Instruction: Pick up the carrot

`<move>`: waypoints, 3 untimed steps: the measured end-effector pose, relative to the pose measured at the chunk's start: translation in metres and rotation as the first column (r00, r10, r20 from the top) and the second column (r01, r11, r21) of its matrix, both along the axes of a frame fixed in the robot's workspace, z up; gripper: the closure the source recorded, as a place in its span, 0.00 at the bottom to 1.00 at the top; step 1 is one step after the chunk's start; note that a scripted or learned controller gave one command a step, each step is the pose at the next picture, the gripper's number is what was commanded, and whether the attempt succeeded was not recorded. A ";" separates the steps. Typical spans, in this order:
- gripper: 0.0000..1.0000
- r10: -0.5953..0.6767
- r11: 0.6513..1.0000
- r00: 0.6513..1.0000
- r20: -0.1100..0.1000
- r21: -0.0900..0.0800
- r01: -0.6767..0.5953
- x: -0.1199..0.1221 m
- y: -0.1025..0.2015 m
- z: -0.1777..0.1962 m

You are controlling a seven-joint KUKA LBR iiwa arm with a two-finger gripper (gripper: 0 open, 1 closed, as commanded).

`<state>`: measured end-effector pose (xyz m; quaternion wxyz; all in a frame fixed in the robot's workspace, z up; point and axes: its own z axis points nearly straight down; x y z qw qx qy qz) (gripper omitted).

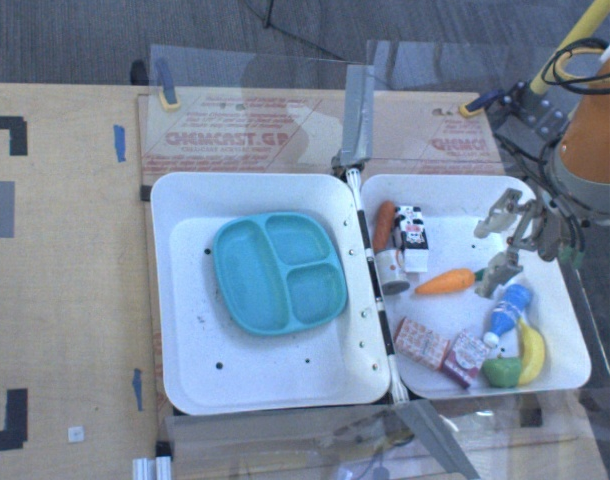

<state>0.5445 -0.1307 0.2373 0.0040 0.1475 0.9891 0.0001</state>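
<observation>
The carrot (447, 282) lies mid-bin in the right bin (575, 353) (bare floor above it), just left of the gripper (503, 243), whose fingers stand spread, holding nothing.

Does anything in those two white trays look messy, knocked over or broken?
Nothing looks broken or spilled. The right bin is just a loose jumble: the carrot, banana and small bottle lie at odd angles. The teal plate sits flat in the left bin.
</observation>
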 end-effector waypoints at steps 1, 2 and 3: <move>0.00 0.307 0.952 0.952 -0.003 0.000 -0.307 0.012 -0.028 -0.032; 0.00 0.456 0.890 0.890 0.002 -0.004 -0.456 0.059 -0.025 -0.149; 1.00 0.450 0.893 0.893 0.015 -0.009 -0.450 0.063 -0.025 -0.135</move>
